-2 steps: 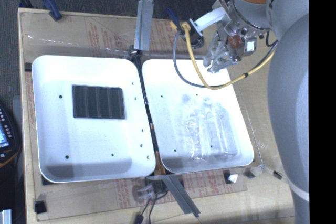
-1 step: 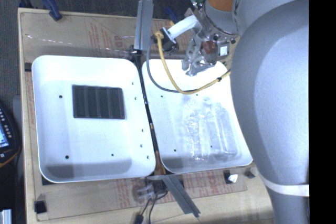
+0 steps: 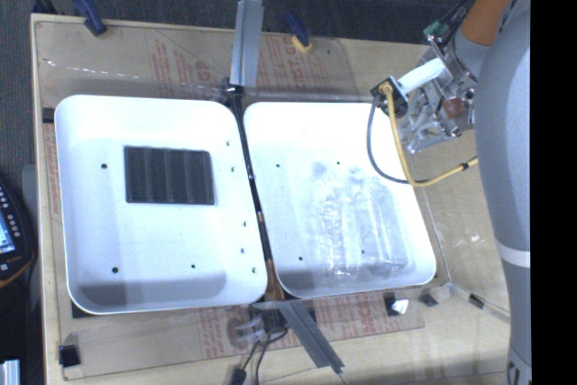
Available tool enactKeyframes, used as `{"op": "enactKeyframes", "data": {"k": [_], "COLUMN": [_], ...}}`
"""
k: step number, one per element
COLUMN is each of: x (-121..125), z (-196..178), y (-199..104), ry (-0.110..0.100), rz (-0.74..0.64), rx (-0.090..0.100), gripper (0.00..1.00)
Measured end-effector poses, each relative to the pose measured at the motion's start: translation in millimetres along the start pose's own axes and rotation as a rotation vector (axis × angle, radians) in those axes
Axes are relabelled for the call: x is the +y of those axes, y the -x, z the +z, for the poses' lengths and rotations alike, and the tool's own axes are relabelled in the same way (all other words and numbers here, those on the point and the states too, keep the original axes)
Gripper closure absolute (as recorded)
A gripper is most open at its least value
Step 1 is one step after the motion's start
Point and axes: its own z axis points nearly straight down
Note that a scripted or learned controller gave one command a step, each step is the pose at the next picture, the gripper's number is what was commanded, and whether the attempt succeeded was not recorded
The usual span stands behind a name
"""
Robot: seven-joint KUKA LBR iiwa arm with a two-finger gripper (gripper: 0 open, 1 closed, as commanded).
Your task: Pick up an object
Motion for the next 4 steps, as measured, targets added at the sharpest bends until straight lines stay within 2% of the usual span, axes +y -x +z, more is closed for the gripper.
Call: {"op": "enactKeyframes", "data": {"k": [1, 2, 3, 4], "x": [-60.9, -60.8, -4.6, -11.1], "z": [-63.6, -63.4, -2.6, -90.6], "y": [29.1, 29.2, 24.1, 61.9], "ry": [0.003, 0.003, 0.0, 0.004], "rz": [-0.007, -0.007, -0.07, -0.005], "rx": [0.005, 0.005, -0.001, 0.007], "gripper": [1.0, 0.0, 0.0, 0.0]}}
